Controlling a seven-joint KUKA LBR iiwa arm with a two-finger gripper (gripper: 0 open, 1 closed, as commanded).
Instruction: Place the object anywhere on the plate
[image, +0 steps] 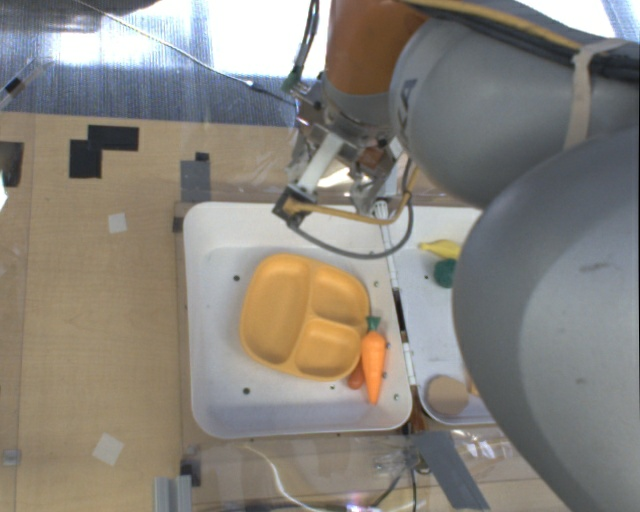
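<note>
A yellow plate (300, 315) with three compartments lies in the left white bin (215, 400). An orange toy carrot (373, 366) with a green top lies in that bin against the plate's right edge, tip toward the near side. A small red thing (355, 380) peeks out beside the carrot's lower half. My gripper (345, 185) hangs over the bin's far rim, beyond the plate and well apart from the carrot. Nothing shows in its grasp.
The right bin (425, 330) holds a yellow banana-shaped piece (440, 247), a green piece (444, 272) and a tan round thing (447, 396) near its front left corner. The big grey arm covers most of that bin. A ridge separates the two bins.
</note>
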